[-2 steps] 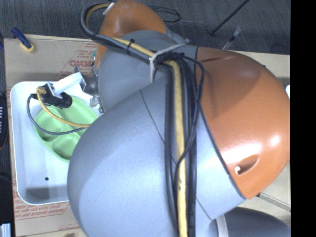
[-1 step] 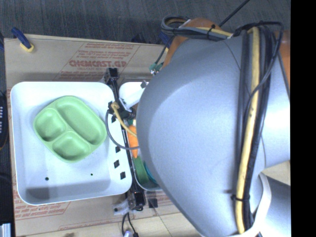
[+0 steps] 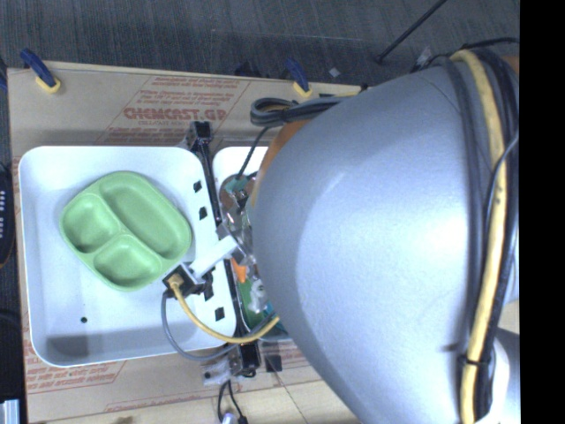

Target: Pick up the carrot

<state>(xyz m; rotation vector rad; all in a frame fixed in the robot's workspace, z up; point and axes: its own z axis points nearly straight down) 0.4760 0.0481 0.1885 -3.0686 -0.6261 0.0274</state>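
the grey arm [image 3: 388, 237] takes up the near right of the view, its bulk covering almost all of the right bin [image 3: 231, 162], of which only a thin white strip shows by the centre divider. the gripper is hidden under the arm, so whether its jaws are spread or pressed together cannot be told. along the arm's left edge, over the seam between the bins, a small orange piece [image 3: 238, 272] peeks out among cables and a white bracket [image 3: 210, 259]; it may be the carrot, but too little shows to be sure. a yellow cable [image 3: 207, 323] loops from a connector across the near right corner of the left bin [image 3: 44, 263], crowding that edge.

the left bin has bare white floor along its near and left walls. a green divided plate [image 3: 125, 228] sits tilted in its middle, apart from the walls, with its three sections bare.

farther back, the brown board [image 3: 132, 104] under the bins carries blue clamps [image 3: 40, 71] on its far edge.
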